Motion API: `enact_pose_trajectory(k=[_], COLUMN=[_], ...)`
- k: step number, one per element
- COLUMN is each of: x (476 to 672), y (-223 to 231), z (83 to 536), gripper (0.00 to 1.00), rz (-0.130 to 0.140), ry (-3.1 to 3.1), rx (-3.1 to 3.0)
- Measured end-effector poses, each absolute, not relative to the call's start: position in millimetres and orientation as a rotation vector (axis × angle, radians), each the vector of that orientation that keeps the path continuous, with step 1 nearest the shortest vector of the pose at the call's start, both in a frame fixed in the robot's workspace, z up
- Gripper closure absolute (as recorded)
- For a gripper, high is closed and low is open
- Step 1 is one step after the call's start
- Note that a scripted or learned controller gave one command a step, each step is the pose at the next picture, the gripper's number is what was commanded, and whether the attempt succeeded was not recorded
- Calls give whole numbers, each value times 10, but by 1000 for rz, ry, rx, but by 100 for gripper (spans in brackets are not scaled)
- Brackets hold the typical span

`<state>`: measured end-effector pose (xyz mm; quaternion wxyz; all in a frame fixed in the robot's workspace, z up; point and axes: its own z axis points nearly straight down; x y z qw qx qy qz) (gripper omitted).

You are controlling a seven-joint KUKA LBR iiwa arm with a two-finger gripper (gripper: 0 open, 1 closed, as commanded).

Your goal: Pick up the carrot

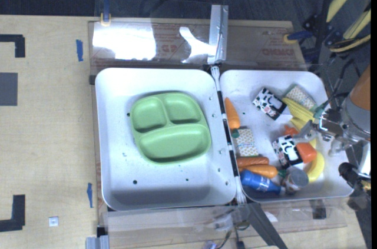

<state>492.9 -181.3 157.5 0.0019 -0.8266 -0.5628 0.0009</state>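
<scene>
An orange carrot [231, 113] lies at the right bin's [247, 80] left edge; the fingers' [323, 124] state cannot be told.

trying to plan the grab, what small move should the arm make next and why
Probably shift the gripper left across the right white bin toward the orange tapered carrot by the divider. The gripper sits over the bin's right side, above the yellow corn cob, apart from that carrot.
</scene>
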Motion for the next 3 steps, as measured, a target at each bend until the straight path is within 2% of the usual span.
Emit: enact_pose_trajectory(k=[1,2,3], x=[4885,4933,4995], y=[-1647,-1846,-1874], z=[1468,1063,1215], gripper=[0,0,100], rz=[3,-55,-76], ry=[-1760,-1641,-1650], rx=[-2597,-2695,-2713])
